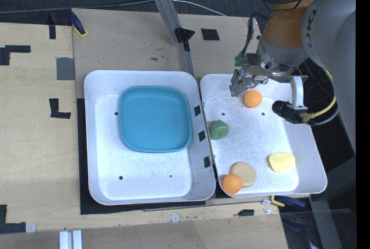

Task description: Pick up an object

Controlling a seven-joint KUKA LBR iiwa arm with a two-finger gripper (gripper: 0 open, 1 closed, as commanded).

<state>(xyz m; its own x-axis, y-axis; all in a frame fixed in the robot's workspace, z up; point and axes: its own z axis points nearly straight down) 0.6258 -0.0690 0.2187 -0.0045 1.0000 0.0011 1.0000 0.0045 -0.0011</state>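
In the right bin (pixel 300 149), near its far edge, the gripper (pixel 241 85) hangs low over the white floor. I cannot tell its state from here. An orange ball (pixel 252 99) lies just beside it, toward the right edge. A green ball (pixel 218 129) sits by the left edge. A yellow block (pixel 281 162) lies near the right edge. A tan lump (pixel 244 173) and a second orange ball (pixel 232 184) touch at the near left corner. A blue plate (pixel 155 119) lies in the left bin (pixel 104 184)
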